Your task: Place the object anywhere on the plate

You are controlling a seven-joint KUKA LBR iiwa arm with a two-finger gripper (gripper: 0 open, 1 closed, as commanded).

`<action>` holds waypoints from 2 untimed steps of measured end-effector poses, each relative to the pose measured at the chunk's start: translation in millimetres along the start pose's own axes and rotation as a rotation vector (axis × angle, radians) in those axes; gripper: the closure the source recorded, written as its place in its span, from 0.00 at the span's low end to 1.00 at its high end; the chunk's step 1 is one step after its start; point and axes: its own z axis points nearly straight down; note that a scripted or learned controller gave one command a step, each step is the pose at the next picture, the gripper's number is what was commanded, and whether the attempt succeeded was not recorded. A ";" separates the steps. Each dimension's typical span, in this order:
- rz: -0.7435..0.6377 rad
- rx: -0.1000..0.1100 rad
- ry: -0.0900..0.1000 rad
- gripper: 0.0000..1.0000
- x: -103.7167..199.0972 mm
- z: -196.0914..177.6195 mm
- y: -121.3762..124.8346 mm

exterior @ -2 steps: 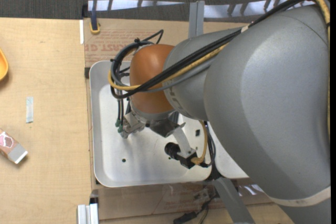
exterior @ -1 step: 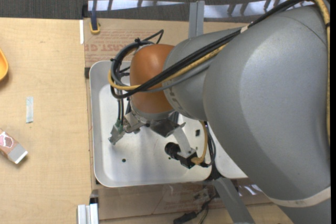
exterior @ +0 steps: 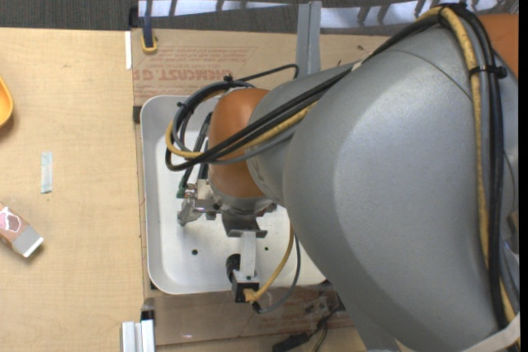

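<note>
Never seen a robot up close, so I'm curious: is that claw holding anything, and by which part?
Cannot tell: the arm hides most of the claw above the white bin.

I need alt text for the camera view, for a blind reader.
A large grey robot arm with an orange band reaches from the right over a shallow white bin, hiding much of it. Left of the bin, a small pale strip lies on the wooden bench.
</note>
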 end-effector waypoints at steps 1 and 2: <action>0.120 -0.003 0.000 0.00 -33.8 -109.1 -17.7; 0.640 0.001 -0.001 0.00 -13.5 -46.0 -20.4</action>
